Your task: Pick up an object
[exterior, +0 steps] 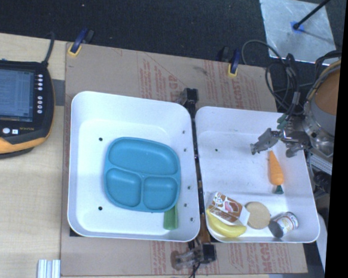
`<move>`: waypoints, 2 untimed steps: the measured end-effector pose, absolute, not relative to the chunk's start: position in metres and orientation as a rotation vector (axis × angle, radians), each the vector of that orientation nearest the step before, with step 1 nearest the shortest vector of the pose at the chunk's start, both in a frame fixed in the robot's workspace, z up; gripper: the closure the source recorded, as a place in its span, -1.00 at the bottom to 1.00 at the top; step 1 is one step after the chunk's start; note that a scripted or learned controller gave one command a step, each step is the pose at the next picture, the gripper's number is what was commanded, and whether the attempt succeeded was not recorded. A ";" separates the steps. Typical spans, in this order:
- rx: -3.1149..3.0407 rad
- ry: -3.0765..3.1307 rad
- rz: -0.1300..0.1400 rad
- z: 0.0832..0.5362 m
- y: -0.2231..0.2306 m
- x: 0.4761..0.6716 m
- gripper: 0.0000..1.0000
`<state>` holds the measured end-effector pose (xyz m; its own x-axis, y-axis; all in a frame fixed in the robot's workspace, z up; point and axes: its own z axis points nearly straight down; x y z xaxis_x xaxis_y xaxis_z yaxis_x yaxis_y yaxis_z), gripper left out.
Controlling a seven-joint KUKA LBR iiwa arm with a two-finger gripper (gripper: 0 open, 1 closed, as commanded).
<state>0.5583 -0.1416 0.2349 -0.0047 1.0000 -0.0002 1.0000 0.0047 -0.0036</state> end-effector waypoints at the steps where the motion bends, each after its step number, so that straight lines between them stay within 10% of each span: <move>1: -2.214 -2.224 0.009 0.167 -0.213 0.574 -1.00; 2: -2.211 -2.226 0.007 0.091 -0.211 0.589 -1.00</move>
<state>0.5887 -0.2111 0.0910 -0.0071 1.0000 -0.0002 1.0000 0.0071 -0.0062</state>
